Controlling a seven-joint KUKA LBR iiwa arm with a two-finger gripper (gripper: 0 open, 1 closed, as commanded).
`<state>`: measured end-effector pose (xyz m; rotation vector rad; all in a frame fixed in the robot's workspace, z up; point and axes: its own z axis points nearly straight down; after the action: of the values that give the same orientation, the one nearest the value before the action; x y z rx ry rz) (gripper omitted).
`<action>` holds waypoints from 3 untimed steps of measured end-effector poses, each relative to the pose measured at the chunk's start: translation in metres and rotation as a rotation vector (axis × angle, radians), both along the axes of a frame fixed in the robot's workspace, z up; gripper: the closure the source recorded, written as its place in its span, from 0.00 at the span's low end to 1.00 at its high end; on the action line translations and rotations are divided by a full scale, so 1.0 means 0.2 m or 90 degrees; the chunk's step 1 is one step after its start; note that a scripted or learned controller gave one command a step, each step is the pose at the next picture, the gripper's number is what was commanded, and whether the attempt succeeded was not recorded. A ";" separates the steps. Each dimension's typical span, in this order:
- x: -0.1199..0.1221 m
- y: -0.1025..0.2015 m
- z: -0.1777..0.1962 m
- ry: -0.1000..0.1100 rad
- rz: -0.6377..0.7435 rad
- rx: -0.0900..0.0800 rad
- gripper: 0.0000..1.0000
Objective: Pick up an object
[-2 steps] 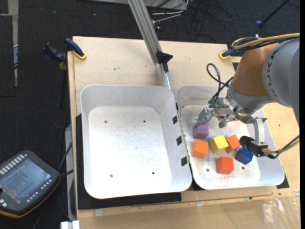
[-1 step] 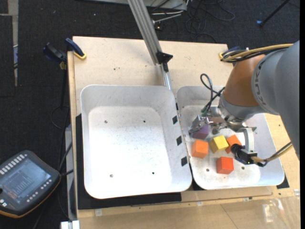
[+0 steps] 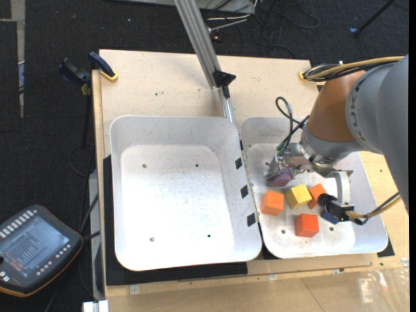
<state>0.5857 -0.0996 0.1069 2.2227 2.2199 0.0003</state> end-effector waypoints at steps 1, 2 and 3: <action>0.05 -0.02 0.28 -0.003 0.002 -0.001 1.00; 0.09 -0.03 0.58 -0.004 0.002 -0.001 1.00; 0.10 -0.03 0.52 0.001 0.002 -0.001 1.00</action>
<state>0.6047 -0.1061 0.2105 2.2191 2.2248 -0.0030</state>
